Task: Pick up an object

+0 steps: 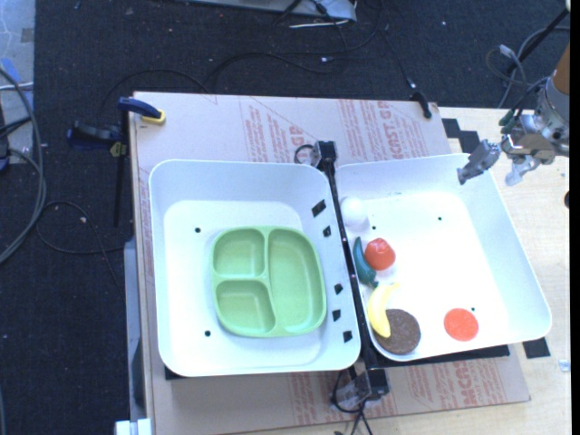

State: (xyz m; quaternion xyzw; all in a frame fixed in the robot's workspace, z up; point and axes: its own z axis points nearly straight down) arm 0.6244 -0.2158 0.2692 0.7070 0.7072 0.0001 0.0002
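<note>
**Arm waiting at the right bin's far corner, nothing picked up**

The gripper (497, 164) is hovering over the far right corner of the right bin (507, 243), with the arm entering from the right edge of the camera view. Its jaws are standing spread, one finger (478, 163) pointing down and left toward the bin's rim, and nothing is lying between them.

The candidate objects are all resting in the right bin, clustered along its left wall and near edge: a white ball (352, 210) farthest back, a teal piece (362, 261) just beside a red ball (379, 254), a banana (380, 309) touching a brown disc (402, 331), and an orange disc (461, 323) lying apart toward the near right. The left bin (172, 243) is holding a green tray (268, 280) with three compartments, none of them occupied.

Progress is judged as early: no object is lifted, and the gripper is well apart from every item. Choosing a target, moving over it, descending, closing and lifting all appear to be outstanding.

Most of the arm is being cut off by the frame, so its pose is hard to read. The teal piece is partly hidden by the red ball, and its shape cannot be told. The gripper's height above the bin is not clear from this slant.
</note>
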